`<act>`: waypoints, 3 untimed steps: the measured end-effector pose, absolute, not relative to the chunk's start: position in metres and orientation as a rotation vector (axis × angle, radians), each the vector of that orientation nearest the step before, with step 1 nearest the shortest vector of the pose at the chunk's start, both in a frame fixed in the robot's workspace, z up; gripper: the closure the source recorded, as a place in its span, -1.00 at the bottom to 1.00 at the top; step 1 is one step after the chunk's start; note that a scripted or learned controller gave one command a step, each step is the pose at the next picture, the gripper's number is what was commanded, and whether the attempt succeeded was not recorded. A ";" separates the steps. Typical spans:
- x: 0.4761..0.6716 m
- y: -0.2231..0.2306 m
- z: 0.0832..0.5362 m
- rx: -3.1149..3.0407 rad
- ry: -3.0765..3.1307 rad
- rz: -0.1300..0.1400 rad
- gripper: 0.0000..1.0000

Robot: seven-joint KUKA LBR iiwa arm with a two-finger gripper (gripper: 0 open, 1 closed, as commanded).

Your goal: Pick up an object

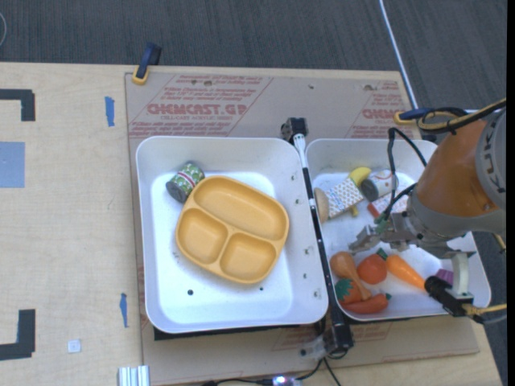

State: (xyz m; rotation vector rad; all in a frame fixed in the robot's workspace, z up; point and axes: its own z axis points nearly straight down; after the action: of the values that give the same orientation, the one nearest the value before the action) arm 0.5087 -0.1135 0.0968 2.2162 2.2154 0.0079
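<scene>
Currently the gripper (378, 238) hangs low in the right bin (481, 284), above the toy tomato (372, 269); finger state cannot be determined. Judged step: approach. Next, centre on the tomato and descend.

Robotics lab: plywood bench (64, 240) with blue tape marks (109, 111), two white bins (153, 215) clamped on printed board (201, 107), cables (394, 30) over grey carpet (241, 14).
</scene>
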 end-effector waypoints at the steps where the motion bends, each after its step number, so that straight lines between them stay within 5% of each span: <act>1: 0.496 -0.102 0.086 2.220 2.217 0.004 -1.00; 2: 0.498 -0.102 0.097 2.216 2.213 0.009 1.00; 3: 0.566 -0.133 0.168 2.218 2.220 0.002 1.00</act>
State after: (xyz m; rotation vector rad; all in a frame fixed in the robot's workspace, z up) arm 0.5664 -0.1335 0.1681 2.2175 2.2204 0.0023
